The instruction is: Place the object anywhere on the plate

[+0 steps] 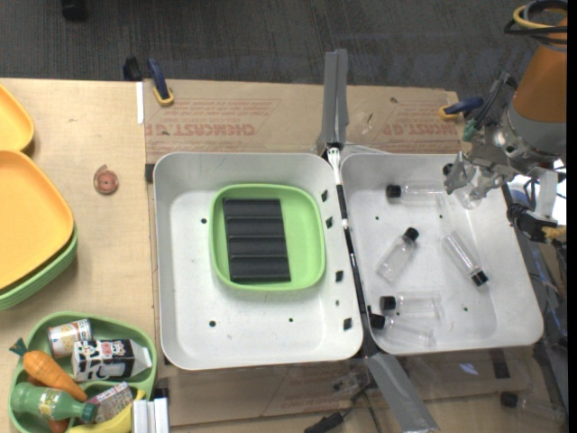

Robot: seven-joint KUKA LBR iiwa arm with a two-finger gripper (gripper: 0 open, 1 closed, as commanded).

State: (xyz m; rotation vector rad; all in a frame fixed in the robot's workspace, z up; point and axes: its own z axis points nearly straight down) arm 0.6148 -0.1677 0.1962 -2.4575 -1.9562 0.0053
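At the far left of the frame, yellow plates [27, 210] lie stacked on the wooden surface [108, 133], and in the lower left corner a green bowl [77, 377] keeps toy food and small cans together. These stand outside the bins, so I judge they are spare props and not part of this task.

The left bin [180, 332] carries the green plate [268, 237] near its middle. On the plate rests a dark ribbed block [258, 240], which covers most of the flat area. The plate sits away from the bin walls, probably so that the arm can reach it from above on every side.

The right bin [514, 323] holds several clear vials with black caps. One vial [398, 251] lies in the middle, another [464, 260] to its right, one [410, 190] near the upper wall, and more [406, 318] near the lower left corner of this bin. They lie on their sides, well apart from each other, which should make a single pick easier. The object to place is most likely one of these vials, and none is on the plate yet.

The hand [471, 177] hangs at the upper right corner of the right bin, under the orange band of the arm [541, 88]. I cannot tell if it is released or clenched, and no vial is seen in it.
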